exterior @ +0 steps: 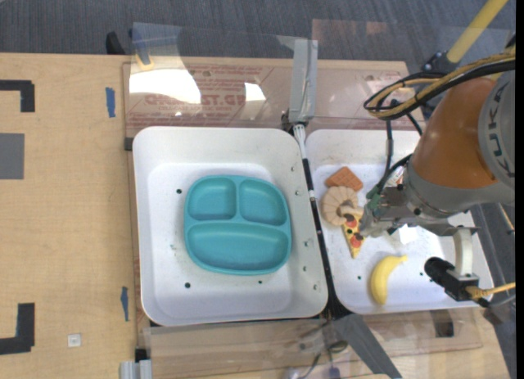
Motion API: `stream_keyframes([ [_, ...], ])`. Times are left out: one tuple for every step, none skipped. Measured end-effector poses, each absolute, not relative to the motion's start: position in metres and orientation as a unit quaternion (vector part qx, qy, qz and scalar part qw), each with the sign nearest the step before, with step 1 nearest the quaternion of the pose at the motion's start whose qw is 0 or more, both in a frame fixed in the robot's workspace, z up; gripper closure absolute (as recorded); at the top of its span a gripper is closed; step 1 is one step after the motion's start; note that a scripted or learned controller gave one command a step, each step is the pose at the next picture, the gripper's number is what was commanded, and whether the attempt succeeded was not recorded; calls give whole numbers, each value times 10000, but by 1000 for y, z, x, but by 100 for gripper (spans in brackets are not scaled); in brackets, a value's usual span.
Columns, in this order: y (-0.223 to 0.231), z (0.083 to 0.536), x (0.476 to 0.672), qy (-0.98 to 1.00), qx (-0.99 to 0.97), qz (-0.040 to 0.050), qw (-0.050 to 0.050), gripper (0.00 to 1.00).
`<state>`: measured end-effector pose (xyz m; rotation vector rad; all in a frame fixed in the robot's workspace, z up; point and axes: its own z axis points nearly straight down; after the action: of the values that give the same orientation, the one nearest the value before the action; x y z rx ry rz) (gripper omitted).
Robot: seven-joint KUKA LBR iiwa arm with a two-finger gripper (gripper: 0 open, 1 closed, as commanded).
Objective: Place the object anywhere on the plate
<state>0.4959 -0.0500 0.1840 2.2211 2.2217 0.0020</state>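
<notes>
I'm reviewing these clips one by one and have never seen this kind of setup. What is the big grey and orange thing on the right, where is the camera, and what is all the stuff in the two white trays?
The grey and orange thing is a robot arm reaching in from the right. One fixed camera looks down at a slant on a bench with two shallow white bins side by side. The left bin holds a teal plate with three compartments, nothing on it. The right bin holds toy food: a yellow banana, a pizza slice, a tan pretzel-like piece and an orange-brown piece. The arm's pincer sits low beside the pizza slice and pretzel. Whether it grips anything cannot be told from here. The job is to move a piece onto the plate; that is not yet done.
</notes>
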Motion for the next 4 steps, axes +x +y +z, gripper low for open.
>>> stream_keyframes([
  [37,184,549,7100,7042,3,-11,100],
  [92,184,601,7097,7045,0,-6,100],
  [143,133,633,7092,7050,-22,-14,100],
  [67,261,635,7053,7089,56,55,100],
])
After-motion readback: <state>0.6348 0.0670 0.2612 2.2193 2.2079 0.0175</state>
